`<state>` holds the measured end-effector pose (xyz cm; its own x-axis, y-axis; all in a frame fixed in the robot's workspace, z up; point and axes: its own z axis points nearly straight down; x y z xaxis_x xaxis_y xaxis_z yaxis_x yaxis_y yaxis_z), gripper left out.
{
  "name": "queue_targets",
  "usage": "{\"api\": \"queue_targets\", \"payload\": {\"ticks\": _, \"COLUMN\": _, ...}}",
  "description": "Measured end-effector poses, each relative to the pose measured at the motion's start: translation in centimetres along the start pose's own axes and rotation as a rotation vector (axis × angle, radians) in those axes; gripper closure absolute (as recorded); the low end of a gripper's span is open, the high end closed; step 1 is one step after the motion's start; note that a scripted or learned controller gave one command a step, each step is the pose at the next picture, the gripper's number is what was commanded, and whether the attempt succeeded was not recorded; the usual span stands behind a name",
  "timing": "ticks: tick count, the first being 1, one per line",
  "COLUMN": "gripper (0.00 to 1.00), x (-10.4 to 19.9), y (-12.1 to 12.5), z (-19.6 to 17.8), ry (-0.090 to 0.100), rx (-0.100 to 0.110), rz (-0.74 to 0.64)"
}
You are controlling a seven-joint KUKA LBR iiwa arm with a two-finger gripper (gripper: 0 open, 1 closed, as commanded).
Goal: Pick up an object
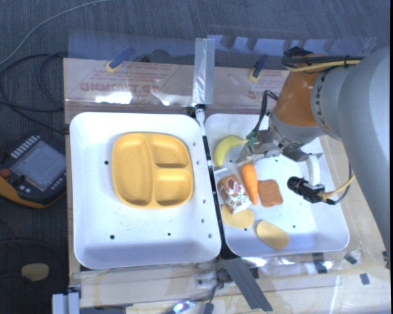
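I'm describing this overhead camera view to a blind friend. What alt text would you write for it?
A grey and orange robot arm reaches from the right over the right white bin, its gripper low beside a carrot and a banana among other toy foods. The left white bin holds a yellow divided tray.

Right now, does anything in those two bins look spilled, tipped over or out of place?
Nothing stands out. The yellow divided tray lies flat in the left bin. The carrot, banana and other food items are crowded at the right bin's left side, none spilled out.
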<state>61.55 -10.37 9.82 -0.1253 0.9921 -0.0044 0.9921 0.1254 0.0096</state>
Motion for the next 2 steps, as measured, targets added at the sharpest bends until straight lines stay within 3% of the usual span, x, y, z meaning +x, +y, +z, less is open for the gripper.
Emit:
{"api": "queue_targets", "payload": {"ticks": 1, "gripper": 1.0, "x": 0.1, "y": 0.0, "z": -0.8, "ry": 0.002, "rx": 0.002, "rz": 0.0}}
{"api": "queue_targets", "payload": {"ticks": 2, "gripper": 1.0, "x": 4.8, "y": 2.7, "z": -11.6, "ry": 0.004, "rx": 0.01, "rz": -0.134}}
